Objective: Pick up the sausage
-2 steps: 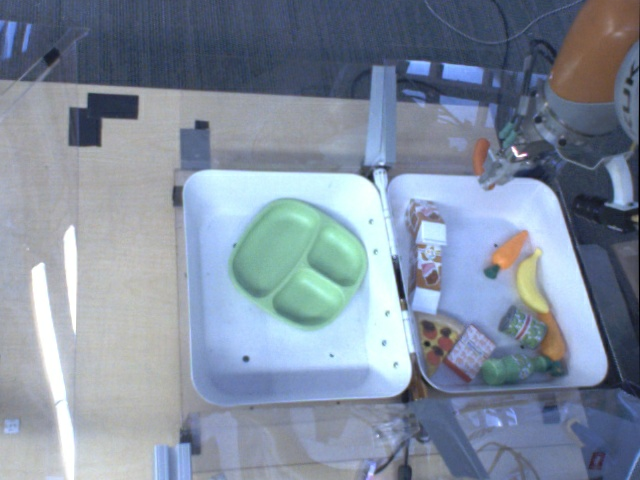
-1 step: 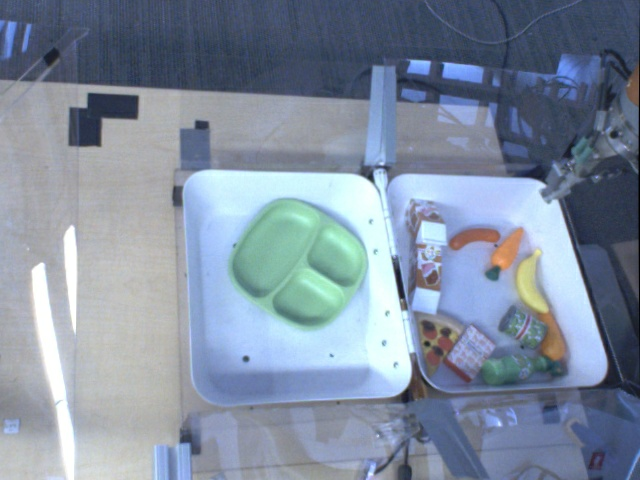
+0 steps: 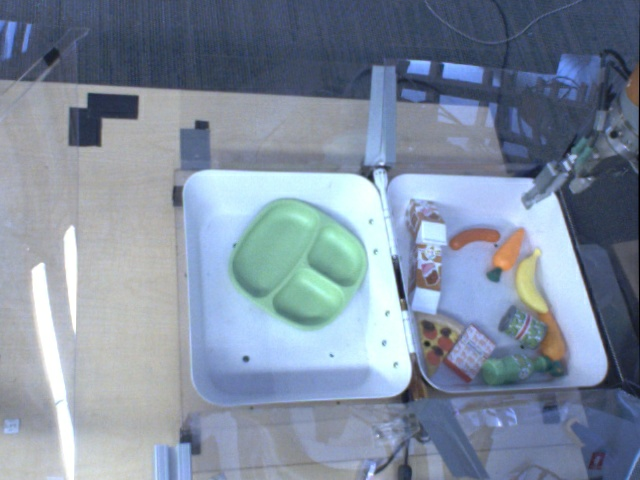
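The sausage (image 3: 473, 237) is a small curved orange-red piece lying flat in the upper middle of the right bin (image 3: 592, 320). My gripper (image 3: 541, 189) hangs over that bin's upper right corner, above and to the right of the sausage and apart from it. Nothing shows at its tip. The arm comes in from the right edge.
A carrot (image 3: 508, 251) lies just right of the sausage, with a banana (image 3: 528, 282) below it. Boxed snacks (image 3: 427, 253) line the bin's left wall. A pizza slice (image 3: 434, 336), a red box (image 3: 470, 353), a can (image 3: 520, 323) and a green bottle (image 3: 510, 369) crowd the front. The left bin (image 3: 215, 358) holds a green divided plate (image 3: 299, 262).
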Robot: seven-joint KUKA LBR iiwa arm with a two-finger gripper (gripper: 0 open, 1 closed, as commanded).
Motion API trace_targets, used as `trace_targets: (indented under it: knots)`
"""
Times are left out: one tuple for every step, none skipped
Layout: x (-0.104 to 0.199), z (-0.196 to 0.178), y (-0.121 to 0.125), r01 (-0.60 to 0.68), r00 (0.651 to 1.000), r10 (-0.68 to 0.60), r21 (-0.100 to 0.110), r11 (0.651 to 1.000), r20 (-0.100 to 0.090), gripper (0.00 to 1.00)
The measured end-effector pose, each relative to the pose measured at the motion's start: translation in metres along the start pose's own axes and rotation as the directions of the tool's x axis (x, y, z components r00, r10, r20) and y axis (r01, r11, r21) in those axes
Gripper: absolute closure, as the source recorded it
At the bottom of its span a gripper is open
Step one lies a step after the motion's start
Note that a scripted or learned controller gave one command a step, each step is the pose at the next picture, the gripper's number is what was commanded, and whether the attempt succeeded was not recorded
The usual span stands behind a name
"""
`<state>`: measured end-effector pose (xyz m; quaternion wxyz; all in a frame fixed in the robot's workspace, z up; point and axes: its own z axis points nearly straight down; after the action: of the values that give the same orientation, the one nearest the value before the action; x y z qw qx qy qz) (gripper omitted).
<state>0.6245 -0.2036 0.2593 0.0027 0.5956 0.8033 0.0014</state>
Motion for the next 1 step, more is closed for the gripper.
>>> trace_targets:
  knots:
    - [0.0346, 0.1186, 0.0433, 0.06, 0.998, -0.06, 0.002, 0.998, -0.002, 0.0]
